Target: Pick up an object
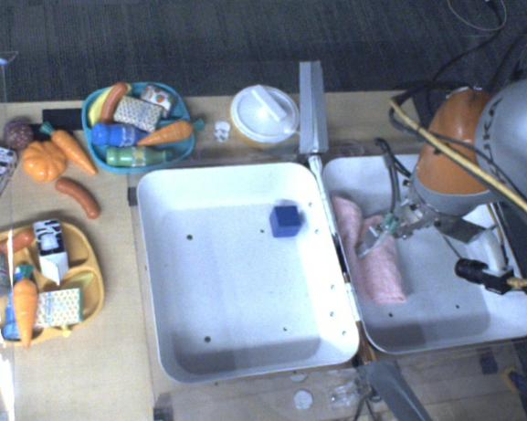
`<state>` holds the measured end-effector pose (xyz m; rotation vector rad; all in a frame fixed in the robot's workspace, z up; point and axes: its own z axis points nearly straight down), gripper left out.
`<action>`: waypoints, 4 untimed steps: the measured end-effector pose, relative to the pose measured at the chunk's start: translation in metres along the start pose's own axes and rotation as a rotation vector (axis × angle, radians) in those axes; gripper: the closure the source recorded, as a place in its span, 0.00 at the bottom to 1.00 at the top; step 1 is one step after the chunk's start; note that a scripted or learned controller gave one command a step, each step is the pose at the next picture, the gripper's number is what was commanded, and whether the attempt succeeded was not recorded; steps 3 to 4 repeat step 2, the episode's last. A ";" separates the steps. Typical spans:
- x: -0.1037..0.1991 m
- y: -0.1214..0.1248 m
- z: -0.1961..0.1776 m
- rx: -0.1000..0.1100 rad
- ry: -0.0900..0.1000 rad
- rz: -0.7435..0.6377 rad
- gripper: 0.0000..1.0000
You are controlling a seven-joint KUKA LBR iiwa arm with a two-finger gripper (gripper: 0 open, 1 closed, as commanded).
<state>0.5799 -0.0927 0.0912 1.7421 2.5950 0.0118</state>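
Light wooden bench top (120, 355), bearing two shallow white plastic bins side by side, with dark grey carpet (229, 25) beyond its far edge. Left white bin (246, 330), the larger in view: holds one small blue cube (286, 219) lying toward its far right part, well apart from the gripper. Right white bin (438, 313): holds a pale pink rolled cloth (376, 257) lying lengthwise along its left wall. Grey arm with orange band (460, 147), reaching in from the right over the right bin, dark and yellow cables looped about it. Two-finger gripper (378, 232), low over the upper part of the pink cloth and at or very near its surface; whether it touches cannot be told, nor how the gripper is set, nor whether anything is held in it. Round yellow plate (90, 266) at the bench's left edge, carrying toy food items, an orange carrot and small printed cartons among them. Round blue bowl (185, 148) at the far left, filled with toy vegetables and small boxes. Round white lidded container (264, 113) on the bench behind the bins, beside a grey upright post (311, 109). Loose toy pumpkin (43, 160), carrot and sausage on the bench between bowl and plate.
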 end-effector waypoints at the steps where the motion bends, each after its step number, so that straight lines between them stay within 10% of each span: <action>1: 0.001 0.003 -0.012 -0.005 0.000 -0.001 1.00; 2: -0.030 0.038 -0.073 0.011 0.008 -0.179 1.00; 4: -0.030 0.038 -0.073 0.011 0.008 -0.179 1.00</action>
